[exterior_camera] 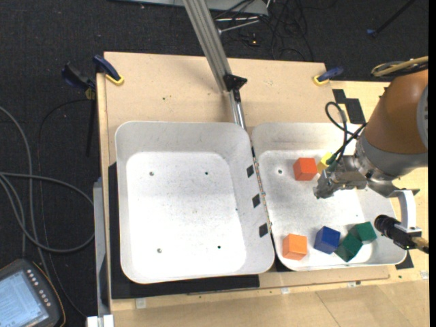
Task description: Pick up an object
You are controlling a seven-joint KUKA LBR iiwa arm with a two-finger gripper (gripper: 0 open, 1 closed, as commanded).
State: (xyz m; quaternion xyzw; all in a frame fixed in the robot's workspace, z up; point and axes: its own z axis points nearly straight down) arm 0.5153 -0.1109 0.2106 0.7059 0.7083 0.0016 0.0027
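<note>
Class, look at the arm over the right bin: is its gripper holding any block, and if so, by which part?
Nothing visibly held: the gripper hangs beside the orange block.

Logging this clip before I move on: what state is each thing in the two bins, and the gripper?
Upper orange block: resting in the right bin, beside the gripper.
Lower orange block: resting, untouched.
Blue block: resting, untouched.
Two green blocks: resting, touching each other.
Gripper: low over the right bin, holding nothing visible.
</note>
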